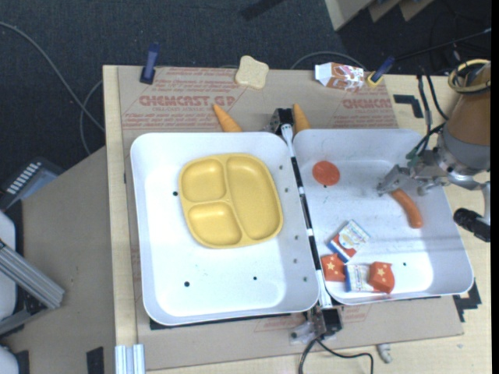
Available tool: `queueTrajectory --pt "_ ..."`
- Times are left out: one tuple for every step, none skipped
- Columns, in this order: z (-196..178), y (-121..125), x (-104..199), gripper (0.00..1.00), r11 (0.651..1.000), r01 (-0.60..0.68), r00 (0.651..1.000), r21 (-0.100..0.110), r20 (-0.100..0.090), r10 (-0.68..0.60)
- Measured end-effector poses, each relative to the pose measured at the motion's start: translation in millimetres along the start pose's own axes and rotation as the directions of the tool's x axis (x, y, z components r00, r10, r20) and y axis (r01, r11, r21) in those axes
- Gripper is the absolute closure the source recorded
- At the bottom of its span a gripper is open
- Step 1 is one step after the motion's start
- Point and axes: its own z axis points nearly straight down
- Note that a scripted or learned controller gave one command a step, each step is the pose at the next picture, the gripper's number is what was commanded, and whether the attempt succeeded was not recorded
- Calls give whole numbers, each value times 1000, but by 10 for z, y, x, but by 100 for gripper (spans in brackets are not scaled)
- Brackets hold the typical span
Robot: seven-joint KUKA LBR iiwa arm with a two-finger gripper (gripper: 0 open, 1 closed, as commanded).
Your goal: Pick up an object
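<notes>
My gripper (407, 182) hangs low over the right bin (437, 142) near its right side, with the fingers spread and nothing between them. An orange sausage-shaped piece (409, 208) lies just below the fingertips, its upper end almost under them. A red disc (326, 173) rests to the left in the same bin. Toward the front of the bin lie a small printed packet (348, 240), a red cube (334, 267), a white packet (357, 277) and another red block (381, 276).
The left bin (156, 248) holds a yellow divided plate (231, 199). Behind the bins on the bench lie a bread slice (252, 72), a small carton (340, 75), two orange carrots (226, 119) (300, 118) and a blue clip (149, 63). Cables run at the right.
</notes>
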Motion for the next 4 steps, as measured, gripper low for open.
queueTrajectory --pt "166 -119 19 0 1000 3 1000 -2 -5 -3" --pt "61 -119 -2 100 1000 3 1000 -4 1 -3" --pt "198 2 599 100 1000 0 1000 -6 2 0" --pt "199 391 1304 100 1000 1 1000 -9 2 -1"
